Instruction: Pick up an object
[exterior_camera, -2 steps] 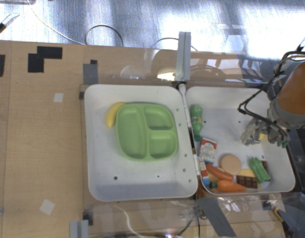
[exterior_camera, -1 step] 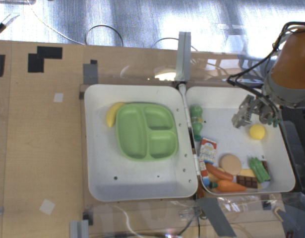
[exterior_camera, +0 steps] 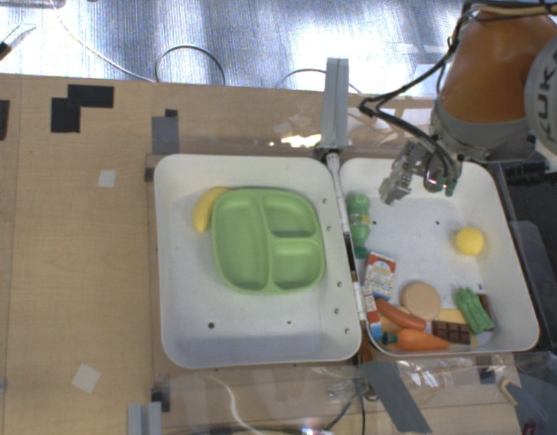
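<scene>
My gripper [exterior_camera: 412, 182] hangs over the back of the right bin [exterior_camera: 500, 207], its fingers apart with nothing between them. Below it the bin floor is bare. A yellow ball [exterior_camera: 470, 240] lies to its right and nearer the front. A green bottle-shaped toy [exterior_camera: 357, 211] rests against the bin's left wall. Toward the front lie a small carton [exterior_camera: 379, 275], a round tan biscuit [exterior_camera: 421, 299], a red sausage [exterior_camera: 400, 315], an orange carrot [exterior_camera: 423, 341], a chocolate bar [exterior_camera: 452, 333] and a green vegetable [exterior_camera: 475, 311].
The left bin [exterior_camera: 183, 324] holds a green divided plate [exterior_camera: 266, 240] with a banana [exterior_camera: 205, 209] tucked at its back left edge. A grey post [exterior_camera: 336, 102] stands behind the divider between the bins. Cables run from the arm across the right bin's back rim.
</scene>
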